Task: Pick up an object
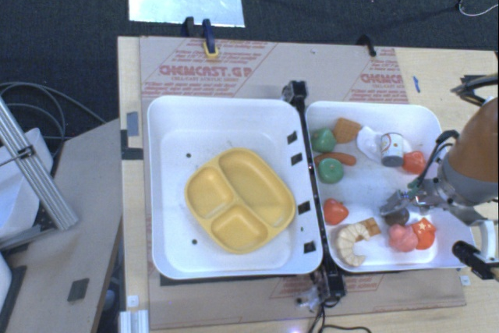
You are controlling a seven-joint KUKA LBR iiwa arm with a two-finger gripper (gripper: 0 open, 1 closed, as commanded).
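White plastic forms the two shallow bins set side by side on the bench. In the camera view, the left bin (168, 191) is occupied by a yellow divided plate (239, 200) with three compartments, lying tilted relative to the bin's walls. The right bin (437, 121) is scattered with small toy foods: an orange wedge (346, 129) near the back, two green round pieces (323, 140) (331, 171) with an orange-red sausage shape (337, 159) between them, a white cup-like object (382, 144) lying on its side, a red piece (414, 162) just beside it, a red pepper-like piece (335, 211), and a cream shrimp shape (356, 240) near the front wall.

The arm is seen entering from the right, its orange band (477, 144) above the grey wrist. The gripper (399, 208) is lowered into the right bin's front right area. Directly in front of its tip, a pink rounded object (403, 237) is found touching a red-orange piece (425, 232); both lie just beside the dark fingertips rather than between them. Nothing is seen clamped in the gripper. Whether the fingers are spread or pressed together cannot be told, as they are merged into one dark shape from this angle.
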